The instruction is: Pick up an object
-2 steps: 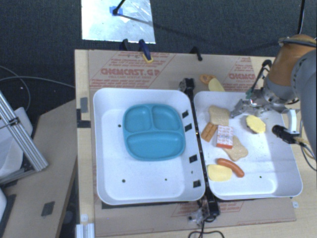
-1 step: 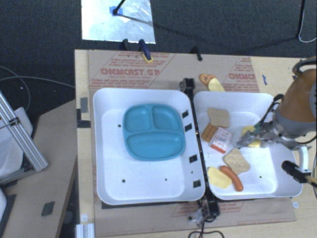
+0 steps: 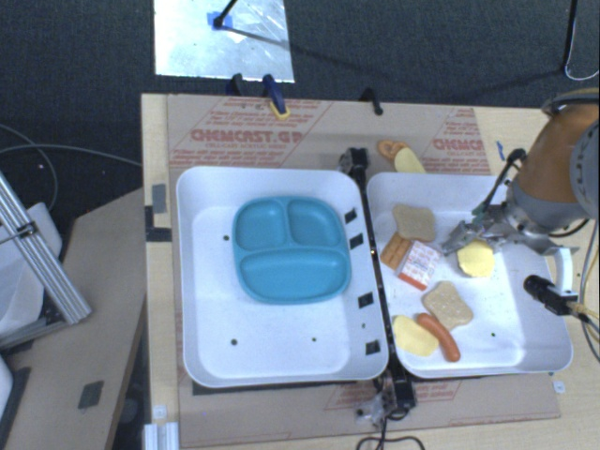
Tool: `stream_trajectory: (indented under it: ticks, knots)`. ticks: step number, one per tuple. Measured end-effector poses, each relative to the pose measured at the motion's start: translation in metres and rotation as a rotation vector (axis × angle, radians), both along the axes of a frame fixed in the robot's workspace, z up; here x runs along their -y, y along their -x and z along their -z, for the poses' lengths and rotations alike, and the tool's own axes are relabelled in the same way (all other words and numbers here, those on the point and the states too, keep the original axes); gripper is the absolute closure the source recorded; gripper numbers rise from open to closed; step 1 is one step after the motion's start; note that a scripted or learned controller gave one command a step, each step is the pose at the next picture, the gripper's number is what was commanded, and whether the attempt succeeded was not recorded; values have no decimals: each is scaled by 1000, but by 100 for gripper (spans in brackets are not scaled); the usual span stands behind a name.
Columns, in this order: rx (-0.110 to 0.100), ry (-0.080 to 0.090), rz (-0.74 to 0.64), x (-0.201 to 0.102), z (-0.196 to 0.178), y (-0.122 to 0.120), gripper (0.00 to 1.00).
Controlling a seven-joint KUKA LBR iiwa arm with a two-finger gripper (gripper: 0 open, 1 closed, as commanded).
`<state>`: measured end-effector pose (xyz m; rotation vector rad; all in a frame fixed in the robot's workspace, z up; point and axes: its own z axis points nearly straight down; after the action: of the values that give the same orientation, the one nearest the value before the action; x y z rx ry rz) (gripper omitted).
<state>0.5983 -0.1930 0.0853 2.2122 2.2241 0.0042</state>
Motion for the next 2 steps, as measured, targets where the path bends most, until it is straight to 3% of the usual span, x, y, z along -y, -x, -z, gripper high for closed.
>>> stream_trajectory:
  ticks: [1, 2]
  knots:
    - [2, 0, 1, 1, -11, 0, 100]
    - [9, -2, -7, -67, -79, -70, 100]
